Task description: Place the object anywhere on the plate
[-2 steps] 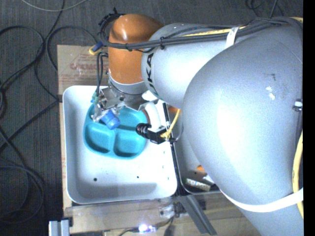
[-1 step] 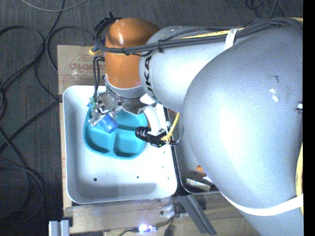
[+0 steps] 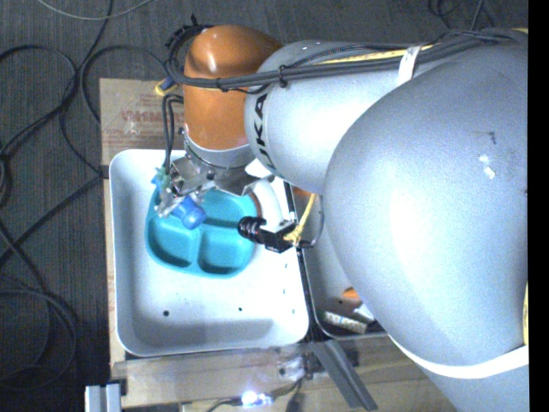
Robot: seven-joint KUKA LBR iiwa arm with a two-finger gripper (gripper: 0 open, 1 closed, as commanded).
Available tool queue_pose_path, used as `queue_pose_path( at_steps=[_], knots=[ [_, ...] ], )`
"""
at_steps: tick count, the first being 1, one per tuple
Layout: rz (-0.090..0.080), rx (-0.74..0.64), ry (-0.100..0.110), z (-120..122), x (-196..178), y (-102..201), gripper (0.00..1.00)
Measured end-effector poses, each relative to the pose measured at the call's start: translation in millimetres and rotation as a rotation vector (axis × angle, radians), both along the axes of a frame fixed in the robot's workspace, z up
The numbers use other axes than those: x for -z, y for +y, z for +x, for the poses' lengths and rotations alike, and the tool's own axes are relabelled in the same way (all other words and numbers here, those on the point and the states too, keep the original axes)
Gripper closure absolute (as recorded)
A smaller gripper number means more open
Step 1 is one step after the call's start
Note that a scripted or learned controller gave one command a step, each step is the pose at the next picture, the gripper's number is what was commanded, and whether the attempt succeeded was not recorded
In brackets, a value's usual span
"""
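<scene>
One small blue object [image 3: 190, 215], seemingly held in fingers [image 3: 176, 206], over blue plate [image 3: 214, 247], left bin [image 3: 206, 324].

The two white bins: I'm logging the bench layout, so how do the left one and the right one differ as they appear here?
The left bin lies mostly in open view, while the right bin is largely covered by the arm. The left bin holds a blue divided plate; the right bin's visible strip shows small items, one orange, too hidden to identify. Both are shallow, white, and sit side by side.
</scene>
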State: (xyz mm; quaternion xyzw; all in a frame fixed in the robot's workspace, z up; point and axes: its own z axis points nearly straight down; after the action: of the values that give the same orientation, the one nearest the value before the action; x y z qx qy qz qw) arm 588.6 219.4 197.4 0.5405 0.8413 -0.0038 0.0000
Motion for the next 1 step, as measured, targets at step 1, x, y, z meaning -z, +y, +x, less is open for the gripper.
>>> queue_pose_path(
  at_steps=[1],
  knots=[
    [0.000, 0.000, 0.000, 0.0, 0.0, 0.0, 0.00]
  ],
)
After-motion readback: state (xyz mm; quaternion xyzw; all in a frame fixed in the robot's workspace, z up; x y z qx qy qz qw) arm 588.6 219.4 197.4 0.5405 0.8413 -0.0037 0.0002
